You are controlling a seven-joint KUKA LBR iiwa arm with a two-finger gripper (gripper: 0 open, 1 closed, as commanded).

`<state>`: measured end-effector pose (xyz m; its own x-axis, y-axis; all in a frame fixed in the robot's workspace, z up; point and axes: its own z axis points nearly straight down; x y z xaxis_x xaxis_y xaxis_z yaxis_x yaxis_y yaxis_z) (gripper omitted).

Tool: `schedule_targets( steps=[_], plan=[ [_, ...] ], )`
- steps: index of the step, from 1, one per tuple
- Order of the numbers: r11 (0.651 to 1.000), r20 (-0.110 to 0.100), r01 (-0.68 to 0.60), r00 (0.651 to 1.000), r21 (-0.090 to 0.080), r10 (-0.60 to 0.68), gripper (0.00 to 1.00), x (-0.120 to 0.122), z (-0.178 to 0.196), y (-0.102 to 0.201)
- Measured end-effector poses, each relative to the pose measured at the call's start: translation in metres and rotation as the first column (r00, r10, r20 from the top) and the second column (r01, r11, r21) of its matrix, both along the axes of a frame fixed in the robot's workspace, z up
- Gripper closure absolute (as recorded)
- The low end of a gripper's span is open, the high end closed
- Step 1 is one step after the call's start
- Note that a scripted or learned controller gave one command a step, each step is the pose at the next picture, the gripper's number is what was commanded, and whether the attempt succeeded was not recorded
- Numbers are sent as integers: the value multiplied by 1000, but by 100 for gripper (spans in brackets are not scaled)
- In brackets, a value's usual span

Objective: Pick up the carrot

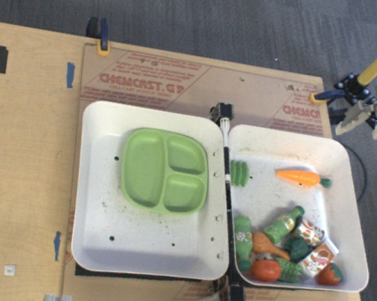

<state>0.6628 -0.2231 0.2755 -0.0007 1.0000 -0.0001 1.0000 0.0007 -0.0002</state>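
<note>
The carrot [299, 177] is orange with a small green top. It lies on its side in the far half of the right bin [352, 206], tip pointing left, with bare bin floor all around it. My gripper [370, 116] hangs at the view's top right, beyond the right bin's far right corner and well away from the carrot. It is small and partly cut off by the frame edge. I see nothing in it.
A green divided plate [166, 171] lies in the left bin [91, 188]. A small green ridged piece [239, 173] sits near the right bin's left wall. Several toy foods [286, 248] are piled at that bin's near end. A blue-and-orange clamp [332, 93] grips the board near the gripper.
</note>
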Motion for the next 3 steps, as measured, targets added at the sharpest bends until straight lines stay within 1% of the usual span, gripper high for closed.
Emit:
schedule_targets(
  steps=[1,2,3],
  plan=[
    [996,-2,89,996,0,-89,0,-6,-145,14],
    [998,3,65,998,-1,-65,0,-37,-183,31],
    [998,6,65,998,-2,-65,100,-36,-172,31]
  ],
)
